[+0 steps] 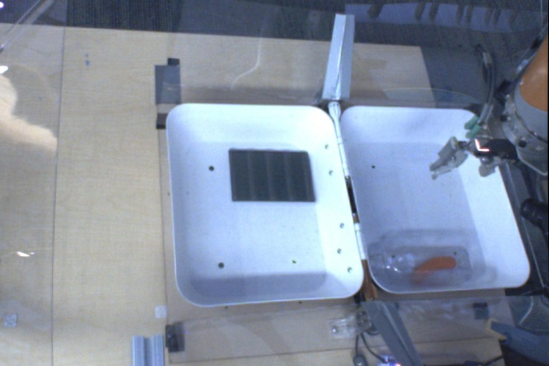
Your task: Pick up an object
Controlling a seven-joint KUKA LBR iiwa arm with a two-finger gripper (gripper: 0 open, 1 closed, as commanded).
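Two shallow white bins sit side by side on the wooden bench (103, 184). The left bin (197, 270) carries a dark ribbed rectangular panel (271, 176) on its floor. The right bin (386, 184) holds the only loose thing: a clear plastic bottle (425, 263), lying on its side against the near wall, with something orange (435, 265) inside or on it. The arm (532, 111) enters at the right, and its gripper (467, 154) hangs over the right bin's far-right part, well apart from the bottle, fingers parted with nothing between them. The risks ahead look plain: a see-through, rounded bottle may roll or squirt out as the fingers close, and its place tight against the bin wall could block one finger or make it strike the rim.
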